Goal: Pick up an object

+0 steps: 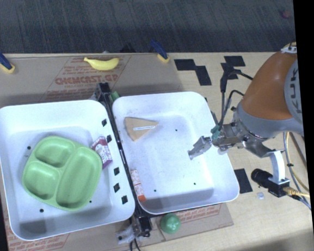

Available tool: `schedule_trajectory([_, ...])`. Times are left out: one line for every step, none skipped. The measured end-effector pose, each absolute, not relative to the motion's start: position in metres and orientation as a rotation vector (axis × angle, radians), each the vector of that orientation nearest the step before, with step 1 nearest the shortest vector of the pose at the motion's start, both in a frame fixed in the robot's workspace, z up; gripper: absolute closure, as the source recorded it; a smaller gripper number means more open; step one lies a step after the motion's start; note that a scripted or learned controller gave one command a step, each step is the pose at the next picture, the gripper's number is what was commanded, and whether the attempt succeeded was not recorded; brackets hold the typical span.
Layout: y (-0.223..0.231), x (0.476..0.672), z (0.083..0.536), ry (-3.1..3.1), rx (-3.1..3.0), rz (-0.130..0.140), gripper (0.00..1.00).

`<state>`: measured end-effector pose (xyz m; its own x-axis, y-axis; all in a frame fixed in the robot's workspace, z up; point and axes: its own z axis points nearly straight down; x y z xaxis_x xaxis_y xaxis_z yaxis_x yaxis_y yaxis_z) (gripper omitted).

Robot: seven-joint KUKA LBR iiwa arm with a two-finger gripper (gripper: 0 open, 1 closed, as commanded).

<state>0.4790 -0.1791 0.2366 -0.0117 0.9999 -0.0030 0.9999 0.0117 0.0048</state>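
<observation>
Camera view: fingers (196, 150) hover over the right bin (221, 174), their spread unreadable; the tan wedge (141, 127) at ten o'clock risks being missed.

Right bin's floor (171, 164) looks mostly open beyond the wedge (139, 127).

Bench (264, 227): two white bins (7, 162), cardboard sheet (76, 80), banana (102, 62), green ball (169, 223).

The grey arm (272, 98) is seen reaching in from the right, its orange band (just above the wrist) uppermost. The wrist is angled leftward and slightly downward, and the gripper (199, 147) is extended at its end, pointing left.
</observation>
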Motion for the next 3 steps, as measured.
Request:
schedule_trajectory([-0.181, 0.476, 0.092, 2.231, 2.215, -0.001, 0.00])
schedule_trajectory([-0.211, 0.535, 0.092, 2.227, 2.217, 0.000, 0.00])
schedule_trajectory([-0.210, 0.626, 0.092, 2.227, 2.215, 0.001, 0.00])
